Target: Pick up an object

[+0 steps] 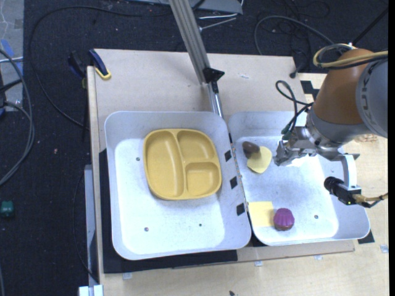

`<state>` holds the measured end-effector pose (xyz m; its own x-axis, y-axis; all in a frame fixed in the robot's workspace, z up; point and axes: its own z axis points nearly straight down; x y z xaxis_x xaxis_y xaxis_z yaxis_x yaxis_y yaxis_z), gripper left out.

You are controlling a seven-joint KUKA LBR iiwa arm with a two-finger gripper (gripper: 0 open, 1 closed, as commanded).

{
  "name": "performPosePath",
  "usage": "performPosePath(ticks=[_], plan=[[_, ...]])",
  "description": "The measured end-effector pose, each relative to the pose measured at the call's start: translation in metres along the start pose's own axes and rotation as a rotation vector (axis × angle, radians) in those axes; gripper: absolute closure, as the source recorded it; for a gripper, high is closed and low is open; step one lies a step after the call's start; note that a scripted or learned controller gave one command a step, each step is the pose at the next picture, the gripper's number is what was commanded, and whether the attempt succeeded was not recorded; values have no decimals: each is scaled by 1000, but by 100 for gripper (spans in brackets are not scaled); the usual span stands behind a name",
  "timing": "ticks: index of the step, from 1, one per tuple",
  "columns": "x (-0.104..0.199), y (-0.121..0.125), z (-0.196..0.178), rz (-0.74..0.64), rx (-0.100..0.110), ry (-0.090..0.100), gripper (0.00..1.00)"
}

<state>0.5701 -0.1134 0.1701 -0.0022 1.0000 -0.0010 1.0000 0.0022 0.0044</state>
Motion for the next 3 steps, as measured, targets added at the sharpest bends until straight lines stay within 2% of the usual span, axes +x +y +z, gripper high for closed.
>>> performPosePath(ticks=[1, 2, 3], plan=[[-3, 1, -43, 0, -1, -1, 100], [-5, 0, -106, -1, -2, -1, 100], [-5, 1, -128, -1, 1, 0, 100]])
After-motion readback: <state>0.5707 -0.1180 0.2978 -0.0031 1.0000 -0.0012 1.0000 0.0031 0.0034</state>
